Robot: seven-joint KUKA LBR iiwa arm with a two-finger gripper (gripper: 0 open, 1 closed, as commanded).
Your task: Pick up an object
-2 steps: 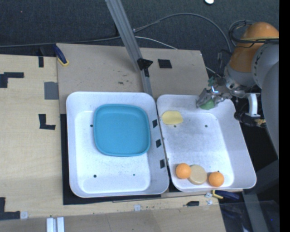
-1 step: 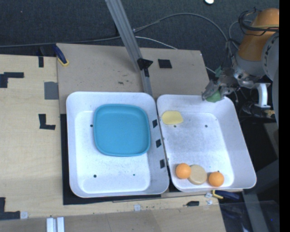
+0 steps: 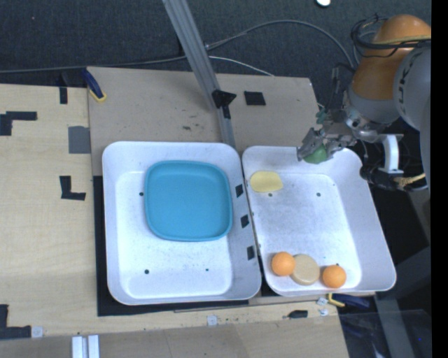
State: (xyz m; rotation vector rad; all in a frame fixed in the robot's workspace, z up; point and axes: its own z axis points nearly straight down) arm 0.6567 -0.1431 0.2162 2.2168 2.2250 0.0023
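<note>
We see even, fairly bright overhead light: the white bins (image 3: 175, 287) show soft sheen and almost no cast shadows. A hot glare spot (image 3: 323, 3) sits at the top edge. The dark surround stays dim, and detail is slightly soft and grainy throughout.

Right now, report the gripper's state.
Gripper: shut on a small green object, seen between its jaws above the right bin.
</note>
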